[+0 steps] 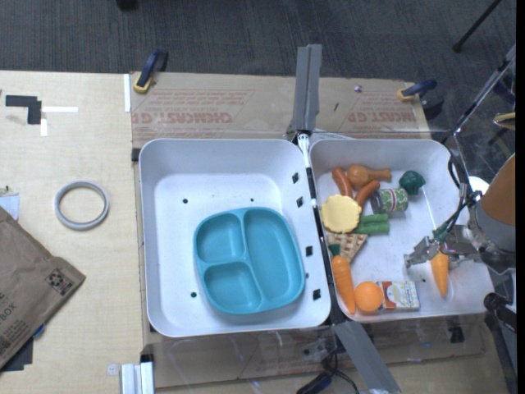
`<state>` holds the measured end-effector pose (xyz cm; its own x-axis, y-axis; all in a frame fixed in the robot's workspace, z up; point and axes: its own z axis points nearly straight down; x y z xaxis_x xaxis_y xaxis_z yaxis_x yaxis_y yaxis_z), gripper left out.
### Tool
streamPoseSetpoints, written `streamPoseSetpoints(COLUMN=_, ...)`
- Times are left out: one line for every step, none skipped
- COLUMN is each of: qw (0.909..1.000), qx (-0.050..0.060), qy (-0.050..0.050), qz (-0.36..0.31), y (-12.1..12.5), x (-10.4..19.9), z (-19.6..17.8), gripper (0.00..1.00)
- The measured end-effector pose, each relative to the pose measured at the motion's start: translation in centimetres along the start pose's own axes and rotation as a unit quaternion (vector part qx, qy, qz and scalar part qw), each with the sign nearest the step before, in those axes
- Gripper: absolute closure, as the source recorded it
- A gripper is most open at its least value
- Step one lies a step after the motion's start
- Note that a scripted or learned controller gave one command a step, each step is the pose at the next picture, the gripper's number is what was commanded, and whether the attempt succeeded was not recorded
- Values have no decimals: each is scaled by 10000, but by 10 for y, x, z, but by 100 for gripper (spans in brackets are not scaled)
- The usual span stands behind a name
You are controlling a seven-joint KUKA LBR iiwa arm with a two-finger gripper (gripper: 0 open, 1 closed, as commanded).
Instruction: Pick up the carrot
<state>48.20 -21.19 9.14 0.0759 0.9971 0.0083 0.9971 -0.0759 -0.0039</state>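
Observation:
A small orange carrot (441,276) hangs point down over the right part of the right bin (385,148), gripped at its top end between the fingers of my gripper (439,255). The gripper is shut on it, and the arm comes in from the right edge. A second, longer carrot (342,283) lies along the right bin's left wall, beside an orange (369,296).
The right bin also holds a juice box (402,295), waffle (349,243), yellow piece (340,213), green vegetable (373,224), can (394,201), broccoli (412,181) and drumstick (367,173). A teal divided plate (248,259) lies in the left bin (164,220). A tape roll (82,204) sits on the bench.

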Motion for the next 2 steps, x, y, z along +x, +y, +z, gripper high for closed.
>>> streamPoseSetpoints(qw=10000, qx=-11, qy=-21, qz=20, y=0, x=-2, z=-9, gripper=100)
streamPoseSetpoints(qw=9999, qx=-14, qy=-45, qz=118, y=-9, x=57, z=-99, gripper=100)
